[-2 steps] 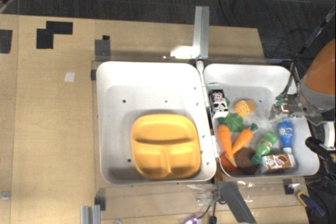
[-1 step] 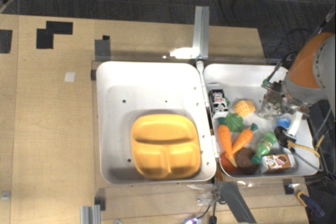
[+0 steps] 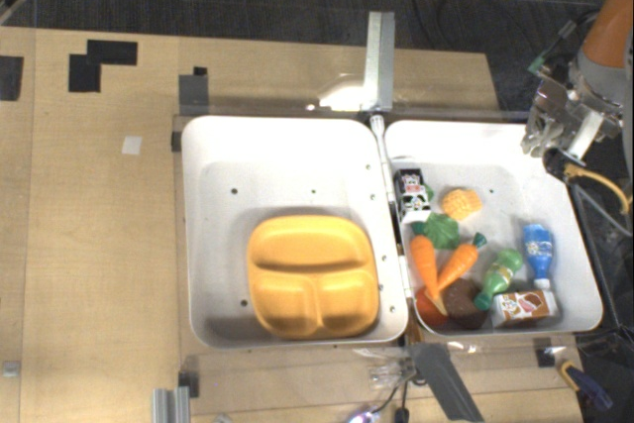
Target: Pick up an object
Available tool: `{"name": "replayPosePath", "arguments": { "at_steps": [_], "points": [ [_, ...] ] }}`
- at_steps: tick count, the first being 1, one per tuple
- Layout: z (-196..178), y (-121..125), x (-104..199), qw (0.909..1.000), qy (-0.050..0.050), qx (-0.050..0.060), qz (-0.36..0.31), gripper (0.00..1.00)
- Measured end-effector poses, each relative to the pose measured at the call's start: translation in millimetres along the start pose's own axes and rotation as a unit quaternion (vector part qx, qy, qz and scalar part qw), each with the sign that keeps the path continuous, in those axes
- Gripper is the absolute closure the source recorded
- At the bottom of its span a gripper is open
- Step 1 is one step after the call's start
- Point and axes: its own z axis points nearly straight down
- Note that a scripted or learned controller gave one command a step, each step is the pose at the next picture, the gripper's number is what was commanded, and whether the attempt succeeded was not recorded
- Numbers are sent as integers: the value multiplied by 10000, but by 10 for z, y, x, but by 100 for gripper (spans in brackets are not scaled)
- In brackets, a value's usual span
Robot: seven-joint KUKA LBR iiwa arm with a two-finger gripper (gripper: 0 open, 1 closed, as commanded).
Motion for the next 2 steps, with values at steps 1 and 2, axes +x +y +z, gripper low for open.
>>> {"name": "replayPosePath", "arguments": {
  "at_steps": [1,2],
  "points": [
    [1072,62,6,9918,0,5,1275,100],
    [1155,-585,140,9832,16,-3,1824,100]
  ]
}}
